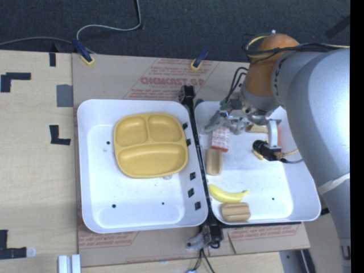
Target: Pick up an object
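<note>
Banana (pixel 227 194) lower right bin (pixel 284 198), "CHEMCAST" printed on cardboard (pixel 136 78) upper centre, end effector (pixel 230 117) over red-white packet (pixel 220 140), finger spread unreadable, grip cannot tell.

A dark carpet (pixel 170 10) covers the far floor, with a thin cable (pixel 108 28) looping across it. Nearer lies a pale wood bench (pixel 34 169) marked with black tape (pixel 57 136) at left. A cardboard sheet (pixel 142 78) is clamped on it by two blue-and-yellow clips (pixel 84 53).
</note>
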Robot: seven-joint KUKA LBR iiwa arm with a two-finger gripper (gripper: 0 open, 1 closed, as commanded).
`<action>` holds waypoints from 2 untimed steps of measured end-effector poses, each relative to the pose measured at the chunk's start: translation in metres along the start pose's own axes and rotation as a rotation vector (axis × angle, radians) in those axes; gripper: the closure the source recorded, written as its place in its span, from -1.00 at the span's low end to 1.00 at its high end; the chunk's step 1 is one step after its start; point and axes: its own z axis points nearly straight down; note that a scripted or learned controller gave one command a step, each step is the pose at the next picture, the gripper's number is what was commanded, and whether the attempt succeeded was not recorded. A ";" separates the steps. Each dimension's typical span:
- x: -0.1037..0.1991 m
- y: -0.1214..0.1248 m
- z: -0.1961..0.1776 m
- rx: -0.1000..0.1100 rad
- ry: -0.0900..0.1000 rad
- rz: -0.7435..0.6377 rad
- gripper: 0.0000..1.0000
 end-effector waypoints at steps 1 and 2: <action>0.000 0.000 -0.009 0.001 -0.001 -0.001 1.00; 0.038 -0.082 -0.175 -0.001 0.001 -0.001 1.00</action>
